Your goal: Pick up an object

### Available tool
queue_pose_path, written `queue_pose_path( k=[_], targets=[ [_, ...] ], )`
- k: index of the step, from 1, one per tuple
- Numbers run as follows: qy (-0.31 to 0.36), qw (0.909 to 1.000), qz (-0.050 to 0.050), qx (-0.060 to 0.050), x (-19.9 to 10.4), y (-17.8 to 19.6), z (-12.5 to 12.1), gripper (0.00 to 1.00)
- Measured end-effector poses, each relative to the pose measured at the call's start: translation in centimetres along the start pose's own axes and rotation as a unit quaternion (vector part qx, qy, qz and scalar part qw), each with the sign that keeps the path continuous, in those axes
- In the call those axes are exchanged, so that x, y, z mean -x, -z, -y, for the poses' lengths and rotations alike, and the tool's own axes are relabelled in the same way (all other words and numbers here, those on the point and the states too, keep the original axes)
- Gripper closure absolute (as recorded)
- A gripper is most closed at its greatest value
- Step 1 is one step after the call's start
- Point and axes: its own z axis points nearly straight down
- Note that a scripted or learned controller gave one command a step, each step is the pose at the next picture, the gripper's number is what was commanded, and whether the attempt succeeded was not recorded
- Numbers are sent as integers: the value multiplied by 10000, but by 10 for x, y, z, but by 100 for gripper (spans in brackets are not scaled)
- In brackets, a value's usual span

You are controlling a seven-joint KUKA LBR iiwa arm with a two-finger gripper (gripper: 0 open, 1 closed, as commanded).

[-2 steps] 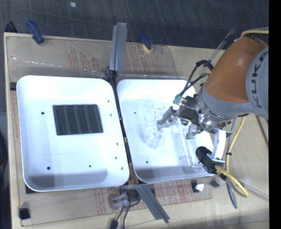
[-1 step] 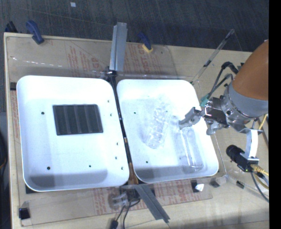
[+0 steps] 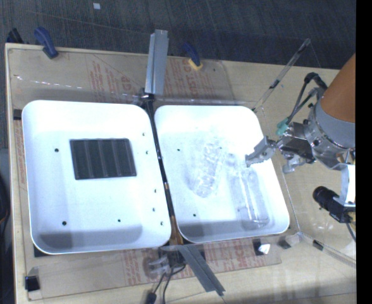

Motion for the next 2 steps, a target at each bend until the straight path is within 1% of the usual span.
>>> queue_pose_path(
  k=[1,2],
  targets=[
    [-486,9988,0,-5,-61,-28,13,0],
    [-25,10000,-6,-19,-61,-48,11,0]
  ],
)
